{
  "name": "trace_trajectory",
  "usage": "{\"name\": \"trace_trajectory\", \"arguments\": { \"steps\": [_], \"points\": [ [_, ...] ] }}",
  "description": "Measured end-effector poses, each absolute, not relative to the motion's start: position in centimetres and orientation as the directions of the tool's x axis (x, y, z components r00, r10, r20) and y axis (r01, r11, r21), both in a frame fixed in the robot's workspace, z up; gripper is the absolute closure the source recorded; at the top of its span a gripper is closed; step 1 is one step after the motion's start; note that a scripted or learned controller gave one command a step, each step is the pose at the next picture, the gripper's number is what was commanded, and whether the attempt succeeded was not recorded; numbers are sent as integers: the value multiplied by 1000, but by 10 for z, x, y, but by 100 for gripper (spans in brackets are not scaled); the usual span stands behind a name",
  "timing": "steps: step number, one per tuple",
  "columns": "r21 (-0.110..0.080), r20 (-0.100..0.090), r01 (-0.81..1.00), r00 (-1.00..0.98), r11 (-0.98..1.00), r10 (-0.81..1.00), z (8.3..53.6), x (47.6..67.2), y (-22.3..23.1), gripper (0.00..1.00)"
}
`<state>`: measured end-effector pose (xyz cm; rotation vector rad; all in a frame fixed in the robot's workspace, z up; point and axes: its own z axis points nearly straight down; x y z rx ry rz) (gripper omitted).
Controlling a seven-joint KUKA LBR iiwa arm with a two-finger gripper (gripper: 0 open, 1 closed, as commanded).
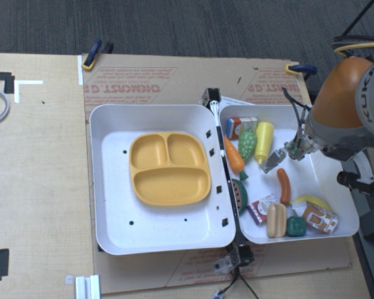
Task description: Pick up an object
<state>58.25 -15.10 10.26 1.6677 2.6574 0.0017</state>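
From my feed, nearest the camera at the front of the right bin [346, 229] I see a hot dog bun [275, 220], a green piece [295, 227], a small carton [320, 219], a banana [311, 201] and a flat packet [259, 208]. Just behind them lies a sausage [284, 186], and against the left wall a watermelon slice [239, 196].

The left bin [106, 185] holds a yellow divided plate [170, 168], flat, in its middle.

Further back in the right bin, the gripper [275, 161] hangs low over the floor between the sausage and a yellow bottle [263, 141]. I see nothing between its fingers; how far apart they stand I cannot tell from this angle. The grey arm with its orange band [344, 92] comes in from the right.

Beside the bottle sit green grapes [247, 143], a carrot [234, 156] along the left wall, and a small box [240, 127] at the back corner.

Beyond the bins, blue clamps [92, 54] pin the cardboard [131, 83] to the bench.
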Motion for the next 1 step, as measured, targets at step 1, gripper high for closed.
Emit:
{"name": "trace_trajectory", "arguments": {
  "steps": [1],
  "points": [
    [1,0,802,-597,597,802,92,551,-122,0]
  ]
}}
